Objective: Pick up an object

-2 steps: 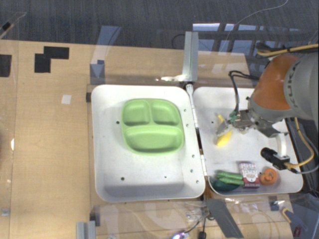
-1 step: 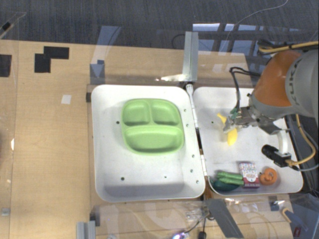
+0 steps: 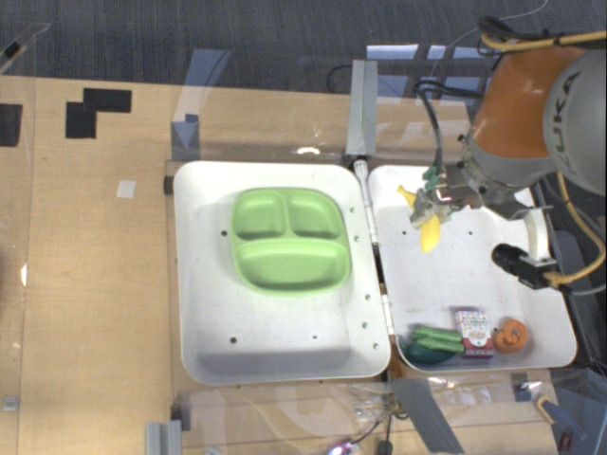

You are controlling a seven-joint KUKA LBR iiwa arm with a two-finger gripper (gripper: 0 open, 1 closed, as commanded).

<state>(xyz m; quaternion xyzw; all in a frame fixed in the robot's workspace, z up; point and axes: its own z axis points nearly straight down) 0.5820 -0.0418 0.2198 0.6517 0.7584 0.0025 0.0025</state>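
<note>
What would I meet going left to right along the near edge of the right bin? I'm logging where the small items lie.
Green object → small red and white packet → orange round object.

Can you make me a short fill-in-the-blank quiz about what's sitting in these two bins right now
1. The green divided plate lies in the ____ bin of the camera view.
2. The end effector hangs over the ____ banana in the right bin.
3. The plate has ____ compartments.
4. The orange round object sits near the right bin's ____ edge in the camera view, beside a small carton.

Missing words: left; yellow; three; lower
</note>
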